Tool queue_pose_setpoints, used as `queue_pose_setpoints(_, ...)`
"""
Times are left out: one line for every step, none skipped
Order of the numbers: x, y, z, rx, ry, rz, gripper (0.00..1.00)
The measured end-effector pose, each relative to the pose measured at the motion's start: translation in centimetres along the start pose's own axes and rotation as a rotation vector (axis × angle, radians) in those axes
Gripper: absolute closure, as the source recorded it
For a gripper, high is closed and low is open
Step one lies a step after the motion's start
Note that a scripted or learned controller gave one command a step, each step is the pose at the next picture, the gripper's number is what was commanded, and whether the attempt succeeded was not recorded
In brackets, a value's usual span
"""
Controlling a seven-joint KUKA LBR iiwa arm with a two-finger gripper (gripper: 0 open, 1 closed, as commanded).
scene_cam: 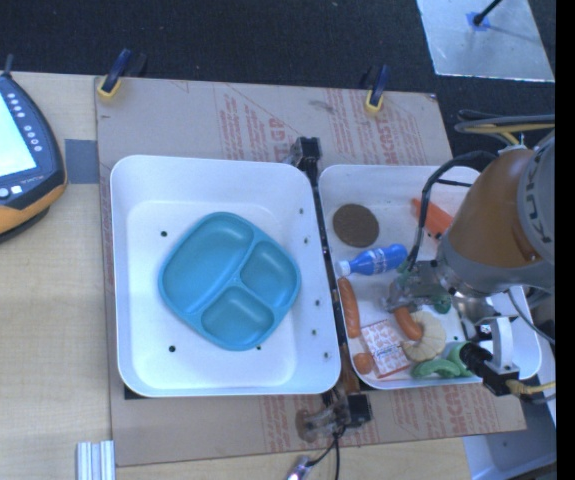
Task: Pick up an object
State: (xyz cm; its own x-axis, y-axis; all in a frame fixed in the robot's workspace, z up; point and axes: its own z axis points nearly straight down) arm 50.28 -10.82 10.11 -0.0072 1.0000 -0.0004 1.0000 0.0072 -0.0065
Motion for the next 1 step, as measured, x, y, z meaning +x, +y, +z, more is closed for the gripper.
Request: queue_pose_setpoints(9.75,-2.64,-9.05,-0.003,0.002,0.001,1.0)
